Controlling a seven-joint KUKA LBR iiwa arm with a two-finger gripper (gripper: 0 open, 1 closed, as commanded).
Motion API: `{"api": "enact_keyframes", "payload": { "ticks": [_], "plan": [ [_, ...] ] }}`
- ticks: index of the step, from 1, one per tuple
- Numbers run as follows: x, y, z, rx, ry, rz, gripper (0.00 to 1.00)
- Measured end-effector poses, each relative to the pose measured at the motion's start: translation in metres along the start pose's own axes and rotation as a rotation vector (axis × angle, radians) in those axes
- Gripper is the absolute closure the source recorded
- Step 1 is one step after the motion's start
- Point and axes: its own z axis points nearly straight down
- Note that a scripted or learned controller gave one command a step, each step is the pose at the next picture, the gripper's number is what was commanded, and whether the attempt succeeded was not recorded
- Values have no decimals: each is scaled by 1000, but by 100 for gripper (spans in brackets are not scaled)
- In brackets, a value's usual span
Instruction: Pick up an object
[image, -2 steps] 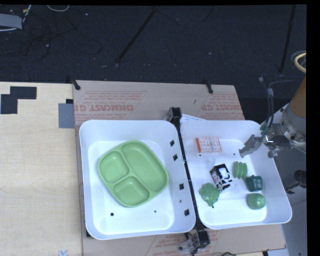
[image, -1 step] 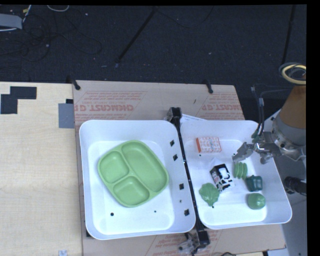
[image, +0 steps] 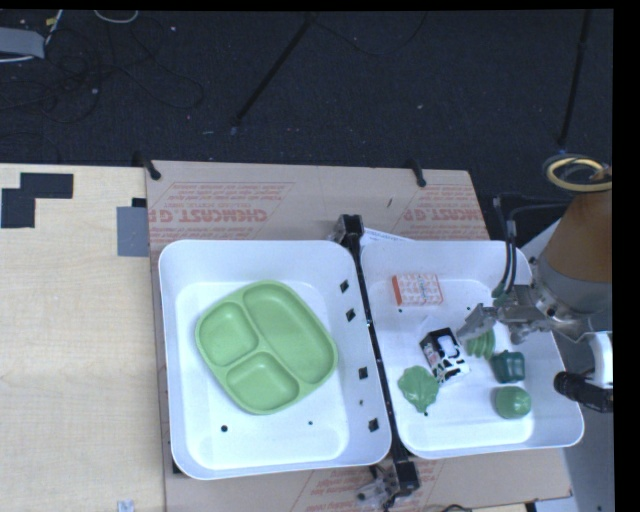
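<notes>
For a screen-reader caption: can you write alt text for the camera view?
A robot arm reaches from the right, its end effector over the right bin, which holds small green pieces, a black-and-white block and a red-printed card. The left bin holds a green divided plate.

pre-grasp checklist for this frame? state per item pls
1. Tool inside the right bin: ok, it sits over the bin's right half.
2. Targets within reach: ok, a pale green piece, a dark green cup-like item and a green rounded item lie just below the tool.
3. Anything held now: cannot tell, the fingertips are too blurred.
4. Clutter near the targets: not ok, the black-and-white item and a green leafy item lie close by.
5. Left bin holds a green divided plate, apart from the arm's path: ok.
</notes>
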Motion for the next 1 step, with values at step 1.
{"api": "enact_keyframes", "payload": {
  "ticks": [1],
  "plan": [
    [1, 12, 52, -8, 5, -1, 0]
  ]
}}
